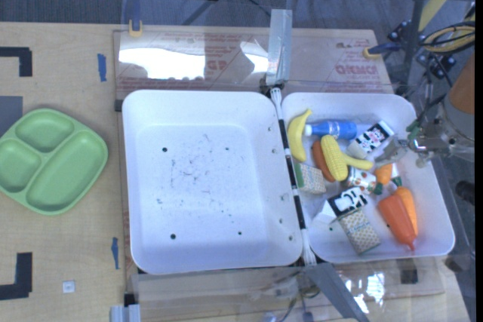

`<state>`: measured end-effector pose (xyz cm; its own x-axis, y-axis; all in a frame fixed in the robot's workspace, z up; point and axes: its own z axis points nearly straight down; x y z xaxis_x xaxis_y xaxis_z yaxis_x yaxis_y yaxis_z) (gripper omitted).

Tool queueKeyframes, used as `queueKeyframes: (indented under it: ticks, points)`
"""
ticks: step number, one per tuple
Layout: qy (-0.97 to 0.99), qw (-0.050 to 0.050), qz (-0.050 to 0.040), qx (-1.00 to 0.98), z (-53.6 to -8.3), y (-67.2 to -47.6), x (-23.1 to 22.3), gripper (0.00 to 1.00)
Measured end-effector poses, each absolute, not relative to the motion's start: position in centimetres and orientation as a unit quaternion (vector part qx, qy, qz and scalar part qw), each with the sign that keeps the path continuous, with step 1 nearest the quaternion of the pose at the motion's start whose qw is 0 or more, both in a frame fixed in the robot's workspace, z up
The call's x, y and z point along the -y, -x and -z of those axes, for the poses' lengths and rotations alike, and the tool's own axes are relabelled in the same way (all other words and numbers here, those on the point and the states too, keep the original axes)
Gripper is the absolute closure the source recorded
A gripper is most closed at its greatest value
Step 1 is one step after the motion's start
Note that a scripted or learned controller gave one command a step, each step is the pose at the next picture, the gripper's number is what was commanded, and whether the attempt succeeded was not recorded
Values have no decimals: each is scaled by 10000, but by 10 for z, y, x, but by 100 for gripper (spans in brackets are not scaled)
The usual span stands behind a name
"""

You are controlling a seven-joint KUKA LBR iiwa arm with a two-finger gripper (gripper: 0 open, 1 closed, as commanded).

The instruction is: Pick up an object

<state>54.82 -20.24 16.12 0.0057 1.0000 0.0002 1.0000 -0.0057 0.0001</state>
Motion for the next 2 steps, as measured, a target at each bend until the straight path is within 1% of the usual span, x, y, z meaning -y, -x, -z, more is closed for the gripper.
queueKeyframes:
  ticks: [1, 2]
  points:
    - [7224, 1, 41, 6914, -96, -544, 205, 0]
    - [6512, 22, 68, 7589, -88, -606, 210, 0]
